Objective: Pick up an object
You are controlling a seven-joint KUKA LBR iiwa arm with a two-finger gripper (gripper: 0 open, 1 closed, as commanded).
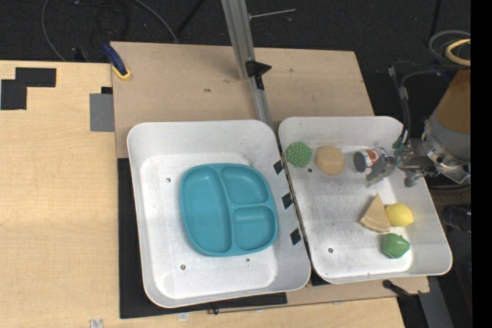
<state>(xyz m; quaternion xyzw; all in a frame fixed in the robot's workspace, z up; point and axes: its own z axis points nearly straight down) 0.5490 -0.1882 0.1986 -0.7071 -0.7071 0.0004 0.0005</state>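
Small red-and-white can point(367, 160) lies in right bin point(338, 257), beside tan ball point(330, 160) and green ball point(299, 154). End effector point(393, 169) is seen just beside the can; open or closed cannot be told. Approach step judged; centring over can needed next.

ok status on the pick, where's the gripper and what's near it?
Gripper low over right bin, upper right. Small red-and-silver object just off its fingertips, not seen gripped. Tan ball and green ball further left; wedge and lemon below.
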